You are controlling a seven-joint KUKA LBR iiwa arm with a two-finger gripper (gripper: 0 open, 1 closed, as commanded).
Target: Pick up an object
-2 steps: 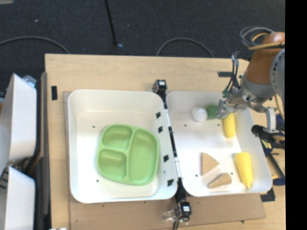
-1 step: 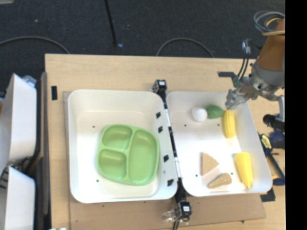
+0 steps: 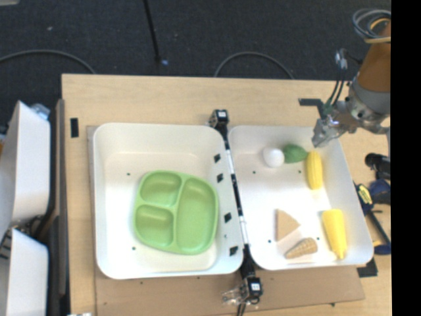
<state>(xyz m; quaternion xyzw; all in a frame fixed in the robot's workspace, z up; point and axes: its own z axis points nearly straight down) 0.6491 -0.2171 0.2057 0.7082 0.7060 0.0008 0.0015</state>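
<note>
Gripper [image 3: 323,133] at right bin's [image 3: 263,242] far edge, grip unclear
Nearby corn [image 3: 314,170]: likely light, stiff, smooth; pinch across its middle

Even, bright overhead light; white bins [image 3: 158,143] near blown out w/ soft glare. Shadows faint. Whole frame slightly soft, low-res; dark floor [image 3: 197,25] grainy.

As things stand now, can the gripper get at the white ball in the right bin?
Probably yes. The gripper hangs at the right bin's far corner, and the white ball lies uncovered. Only the green object touching it might crowd one finger.
</note>
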